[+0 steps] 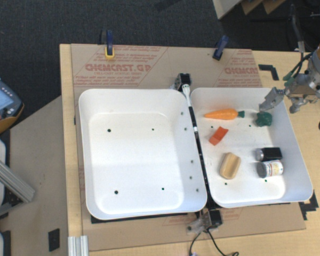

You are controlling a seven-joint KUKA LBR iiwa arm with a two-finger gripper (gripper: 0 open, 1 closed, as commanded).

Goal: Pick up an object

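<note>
The right bin (296, 188) holds several objects. An orange carrot (221, 114) lies near its back edge, with a small green lump (264, 119) to its right. A red block (218, 136) sits below the carrot. A tan oval piece (230, 166) lies toward the front, beside a black cylinder (269, 153) and a small white and yellow can (270, 169). My gripper (284, 102) hovers over the bin's back right corner, just above the green lump. Its fingers are spread open with nothing between them.
The left bin (96, 196) stands beside the right one, and a black divider strip (194, 137) runs between them. Both rest on a brown board (149, 57) held by blue clamps (109, 41) at the back. Cables hang at the far right.
</note>
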